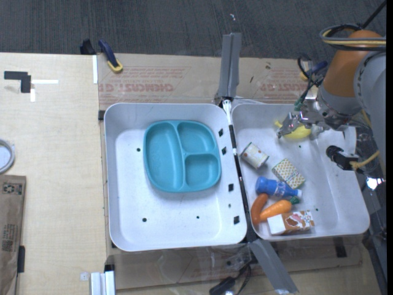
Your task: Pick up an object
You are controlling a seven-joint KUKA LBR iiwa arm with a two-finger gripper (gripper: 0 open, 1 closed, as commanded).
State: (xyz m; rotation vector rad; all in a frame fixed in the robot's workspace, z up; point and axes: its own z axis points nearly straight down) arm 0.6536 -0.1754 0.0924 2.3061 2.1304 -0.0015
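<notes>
Yellow and rounded, a small banana-like object [297,132] lies near the back wall of the right bin [344,223], directly at the tip of the gripper [293,123], which hangs low over it. The fingers appear to be down around or against the yellow object, but the slanted view blurs them together, and whether they are spread or closed on it cannot be told. The step in hand looks like the grasp itself: the arm [353,66], grey with an orange band, is reaching in from the right and is at the object. The next move would call for a firm closing on the curved, smooth body, which could slip sideways, then a straight lift clear of the bin wall. Further forward in the same bin sit a small can [253,155], a patterned packet [289,173], a blue bottle [276,188], an orange carrot [274,209] and a small carton [293,222]. The left bin [126,223] holds a teal divided plate [182,155]. Both bins rest on a pale wooden surface [49,158].
</notes>
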